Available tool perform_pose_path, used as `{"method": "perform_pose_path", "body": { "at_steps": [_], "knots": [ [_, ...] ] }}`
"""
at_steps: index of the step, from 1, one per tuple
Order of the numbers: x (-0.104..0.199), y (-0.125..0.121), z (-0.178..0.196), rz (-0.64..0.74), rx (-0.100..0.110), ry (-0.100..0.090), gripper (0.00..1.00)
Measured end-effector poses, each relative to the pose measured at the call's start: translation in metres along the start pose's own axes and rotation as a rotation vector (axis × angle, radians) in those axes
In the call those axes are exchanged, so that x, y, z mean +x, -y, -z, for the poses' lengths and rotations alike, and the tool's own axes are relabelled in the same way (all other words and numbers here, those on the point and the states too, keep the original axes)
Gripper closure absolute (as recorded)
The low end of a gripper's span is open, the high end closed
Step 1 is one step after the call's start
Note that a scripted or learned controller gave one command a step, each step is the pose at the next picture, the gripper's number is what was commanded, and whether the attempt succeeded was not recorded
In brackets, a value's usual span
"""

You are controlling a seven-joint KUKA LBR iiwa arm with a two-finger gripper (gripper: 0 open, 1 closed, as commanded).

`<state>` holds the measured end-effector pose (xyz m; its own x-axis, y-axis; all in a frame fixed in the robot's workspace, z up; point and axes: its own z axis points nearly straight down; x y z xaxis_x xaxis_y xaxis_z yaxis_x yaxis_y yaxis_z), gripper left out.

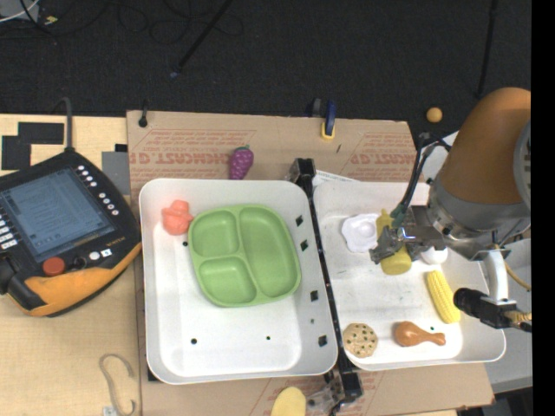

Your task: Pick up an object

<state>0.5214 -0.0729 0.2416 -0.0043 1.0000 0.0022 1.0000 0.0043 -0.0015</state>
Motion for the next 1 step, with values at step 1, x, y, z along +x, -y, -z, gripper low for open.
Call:
{"method": "perform_pose_path", "body": {
  "at_steps": [1],
  "knots": [
    [0.0609,-0.0058,-0.0134,-0.001,0.004,0.0,1.0]
  ]
}}
